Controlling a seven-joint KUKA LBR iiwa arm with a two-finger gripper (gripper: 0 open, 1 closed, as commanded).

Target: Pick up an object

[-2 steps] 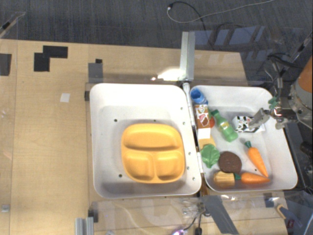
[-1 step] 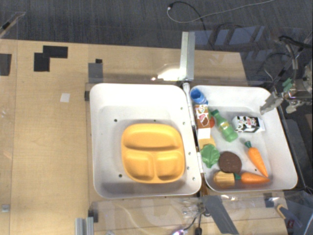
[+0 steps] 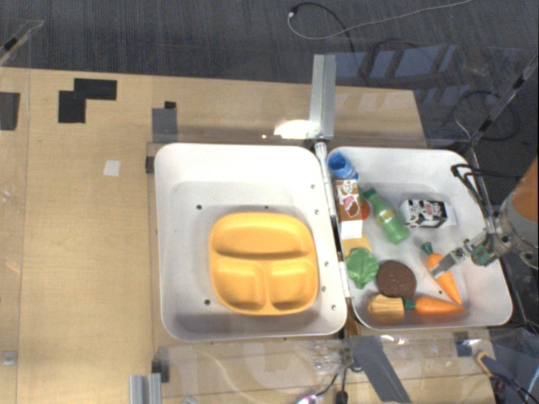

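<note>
The gripper [image 3: 456, 258] sits low over the right bin [image 3: 493, 310], near its right wall. Its fingers appear slightly parted around nothing, their tips just above a small carrot [image 3: 445, 283]. The carrot lies directly below and a touch right of the tips, its long axis slanting down and to the right. A bigger carrot [image 3: 438, 306] lies beyond it, crosswise.

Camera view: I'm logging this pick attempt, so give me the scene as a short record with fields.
left bin: holds a yellow divided tray
right bin: blue-capped bottle, green bottle, black-and-white carton, brown disc, two carrots
tool: over the right bin's right side, above a carrot
arm: enters from the right
</note>
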